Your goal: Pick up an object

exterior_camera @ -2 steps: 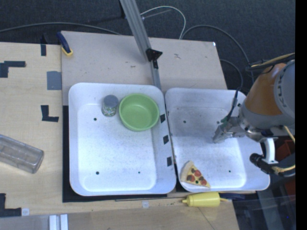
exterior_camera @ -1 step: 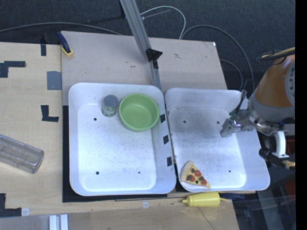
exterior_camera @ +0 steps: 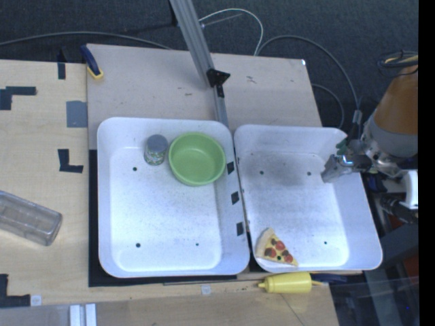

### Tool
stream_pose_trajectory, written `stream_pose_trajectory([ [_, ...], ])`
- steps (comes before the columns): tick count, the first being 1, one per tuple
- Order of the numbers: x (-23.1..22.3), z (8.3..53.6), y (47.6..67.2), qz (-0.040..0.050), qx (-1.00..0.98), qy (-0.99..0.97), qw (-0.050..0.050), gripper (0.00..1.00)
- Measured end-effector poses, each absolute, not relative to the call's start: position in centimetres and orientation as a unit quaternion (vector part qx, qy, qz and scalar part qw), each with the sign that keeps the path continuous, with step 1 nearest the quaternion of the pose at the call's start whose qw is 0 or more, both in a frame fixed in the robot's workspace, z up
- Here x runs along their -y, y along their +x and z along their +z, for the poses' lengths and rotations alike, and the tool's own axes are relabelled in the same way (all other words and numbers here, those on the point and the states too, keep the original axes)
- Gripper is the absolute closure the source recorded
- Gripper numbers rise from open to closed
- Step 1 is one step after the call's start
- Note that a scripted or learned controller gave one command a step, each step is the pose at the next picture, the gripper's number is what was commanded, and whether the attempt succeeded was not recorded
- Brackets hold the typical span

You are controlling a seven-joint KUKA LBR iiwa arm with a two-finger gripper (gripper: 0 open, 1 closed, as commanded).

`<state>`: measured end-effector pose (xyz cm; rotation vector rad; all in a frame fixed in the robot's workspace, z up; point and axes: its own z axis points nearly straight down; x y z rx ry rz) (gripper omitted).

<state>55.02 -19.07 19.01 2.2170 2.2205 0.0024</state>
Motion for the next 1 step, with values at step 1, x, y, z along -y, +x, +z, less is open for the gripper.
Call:
stream_pose_trajectory([
  [1,20.0,24.51,55.58,0.0007,-0.707,0.707,0.003,1.0],
])
